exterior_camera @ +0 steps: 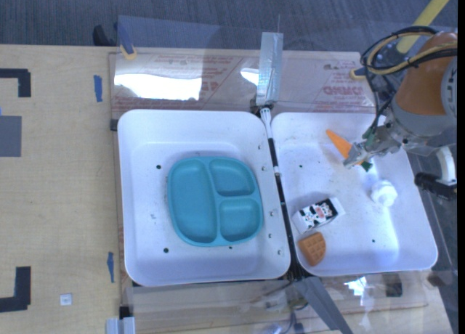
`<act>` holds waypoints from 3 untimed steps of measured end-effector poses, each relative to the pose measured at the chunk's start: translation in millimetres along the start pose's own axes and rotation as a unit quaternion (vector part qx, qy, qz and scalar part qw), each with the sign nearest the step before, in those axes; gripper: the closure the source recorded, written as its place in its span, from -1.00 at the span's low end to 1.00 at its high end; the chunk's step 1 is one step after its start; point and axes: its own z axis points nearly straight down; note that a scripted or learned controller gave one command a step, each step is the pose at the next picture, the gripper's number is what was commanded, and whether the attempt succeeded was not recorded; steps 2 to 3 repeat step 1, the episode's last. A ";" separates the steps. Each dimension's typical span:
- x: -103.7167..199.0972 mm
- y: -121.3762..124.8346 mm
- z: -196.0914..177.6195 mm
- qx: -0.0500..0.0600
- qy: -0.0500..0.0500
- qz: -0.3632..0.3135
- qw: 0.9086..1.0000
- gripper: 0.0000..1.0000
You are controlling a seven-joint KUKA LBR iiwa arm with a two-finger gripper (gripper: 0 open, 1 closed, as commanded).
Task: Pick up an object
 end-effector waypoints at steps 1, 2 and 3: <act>29.3 29.8 -79.4 -0.005 -0.002 0.001 1.000 1.00; 29.3 29.8 -79.4 -0.005 -0.002 0.001 1.000 1.00; 29.3 29.8 -79.4 -0.005 -0.002 0.001 1.000 1.00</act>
